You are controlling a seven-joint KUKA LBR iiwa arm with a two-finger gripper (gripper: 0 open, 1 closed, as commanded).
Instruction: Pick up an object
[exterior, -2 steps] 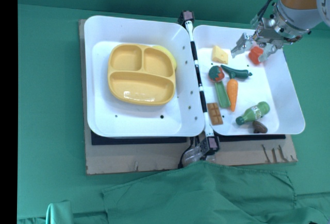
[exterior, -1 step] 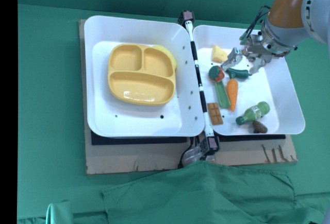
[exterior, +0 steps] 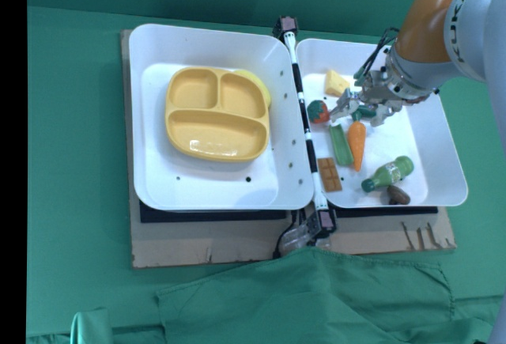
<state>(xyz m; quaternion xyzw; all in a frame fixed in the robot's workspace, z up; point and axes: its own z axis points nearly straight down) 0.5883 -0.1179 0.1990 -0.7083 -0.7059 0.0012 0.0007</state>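
Carrot (exterior: 357, 141) lies orange, tapered, beside green cucumber (exterior: 341, 145).

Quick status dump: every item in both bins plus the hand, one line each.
yellow divided tray: flat in left bin, upright
cheese wedge: right bin, resting free
strawberry: right bin, by the divider
cucumber: lying flat beside carrot
carrot: lying flat, tip toward camera
waffle piece: flat, near front edge
green bottle: on its side
brown piece: resting in front corner
hand: low over right bin, grip state unclear
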